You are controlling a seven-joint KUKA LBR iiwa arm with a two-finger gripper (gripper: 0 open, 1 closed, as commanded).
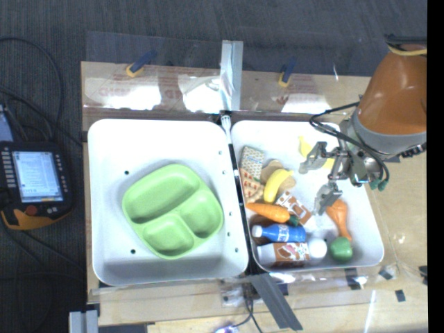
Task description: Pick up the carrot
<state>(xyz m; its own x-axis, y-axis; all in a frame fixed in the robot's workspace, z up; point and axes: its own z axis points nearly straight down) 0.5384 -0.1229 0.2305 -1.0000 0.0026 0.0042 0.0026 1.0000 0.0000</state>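
Jaws spread wide, empty, above carrot (268, 211)

Grey arm reaching in from the right (orange band above wrist), tool (320, 175) angled down-left, fingers spread apart

text: none legible | pendant screen (33, 175): lit, too small | bottle label (283, 234): blurred

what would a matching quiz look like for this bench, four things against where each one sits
Things:
1. green divided plate
2. orange carrot
3. round green fruit
4. yellow banana

Places:
A. right bin, near corner by the arm's side
B. left bin, middle
C. right bin, just behind the carrot
D. right bin, lying crosswise above a blue-labelled bottle

Pairs: 1-B, 2-D, 3-A, 4-C
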